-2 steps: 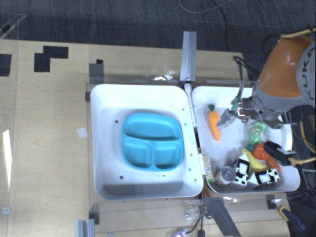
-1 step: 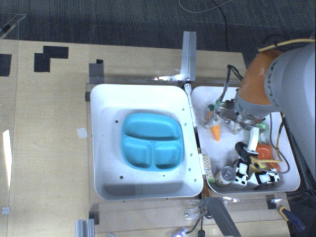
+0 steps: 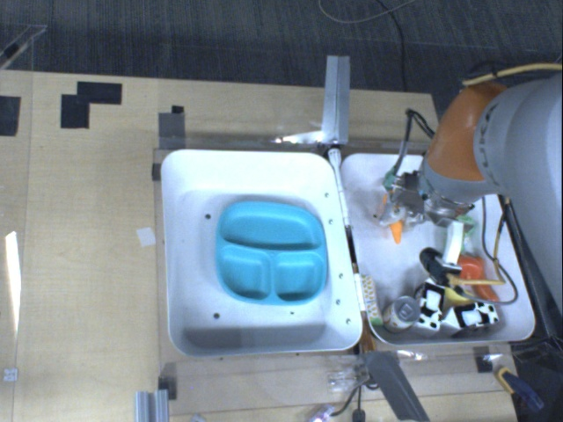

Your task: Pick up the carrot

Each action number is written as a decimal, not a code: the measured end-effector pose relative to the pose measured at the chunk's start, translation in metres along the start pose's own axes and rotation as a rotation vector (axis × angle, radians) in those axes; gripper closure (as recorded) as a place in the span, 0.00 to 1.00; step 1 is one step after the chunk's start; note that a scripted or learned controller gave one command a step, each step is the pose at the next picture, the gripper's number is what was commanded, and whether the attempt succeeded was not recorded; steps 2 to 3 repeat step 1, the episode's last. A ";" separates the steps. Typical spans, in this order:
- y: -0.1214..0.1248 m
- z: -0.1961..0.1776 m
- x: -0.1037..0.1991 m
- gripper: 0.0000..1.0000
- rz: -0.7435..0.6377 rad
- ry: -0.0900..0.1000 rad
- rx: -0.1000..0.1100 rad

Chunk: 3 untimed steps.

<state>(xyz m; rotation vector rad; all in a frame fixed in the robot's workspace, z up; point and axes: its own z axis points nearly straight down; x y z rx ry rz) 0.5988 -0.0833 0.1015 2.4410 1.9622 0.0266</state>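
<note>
Over the right bin [image 3: 369,183], gripper [image 3: 398,211] low above the floor, carrot [image 3: 397,230] hanging orange between its fingers and so gripped, toy clutter [image 3: 449,297] near the front corner, blue divided tray [image 3: 269,251] in the left bin [image 3: 185,236].

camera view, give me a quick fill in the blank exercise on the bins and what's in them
1. The blue divided tray lies in the ____ bin as the camera sees it.
2. That tray has ____ compartments.
3. The small orange carrot lies in the ____ bin, beside the gripper.
4. The black-and-white cow toy lies near that bin's ____ edge.

Missing words: left; three; right; front
</note>
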 end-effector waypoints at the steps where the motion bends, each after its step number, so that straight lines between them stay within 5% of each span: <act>1: -0.021 -0.094 0.045 1.00 0.122 -0.007 0.013; 3: -0.021 -0.094 0.045 1.00 0.122 -0.007 0.013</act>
